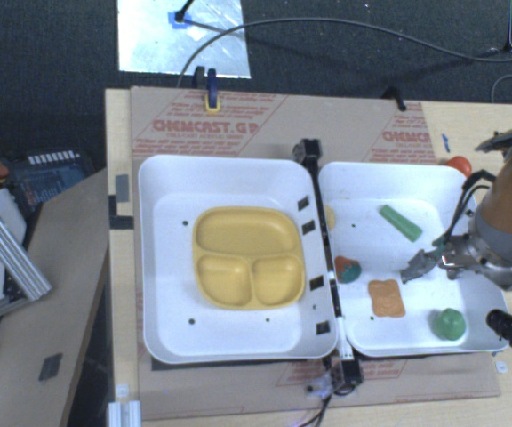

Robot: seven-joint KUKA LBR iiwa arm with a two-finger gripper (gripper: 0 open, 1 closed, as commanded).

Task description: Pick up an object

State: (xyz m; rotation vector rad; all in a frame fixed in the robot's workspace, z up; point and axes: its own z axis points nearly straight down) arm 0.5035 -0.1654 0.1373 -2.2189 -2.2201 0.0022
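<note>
green block [400, 221] lies slanted upper-left to lower-right; gripper [413, 272] state unclear.

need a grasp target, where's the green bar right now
The green bar lies in the right bin, toward its far side, above the orange flat piece and left of the gripper.

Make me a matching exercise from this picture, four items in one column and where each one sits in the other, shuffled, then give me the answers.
Things:
1. yellow divided tray
2. green stick
3. green ball
4. tan flat piece

Places:
A. right bin, near corner by the arm
B. middle of the left bin
C. right bin, far half
D. right bin, near half, left of the green ball

Pairs: 1-B, 2-C, 3-A, 4-D
</note>
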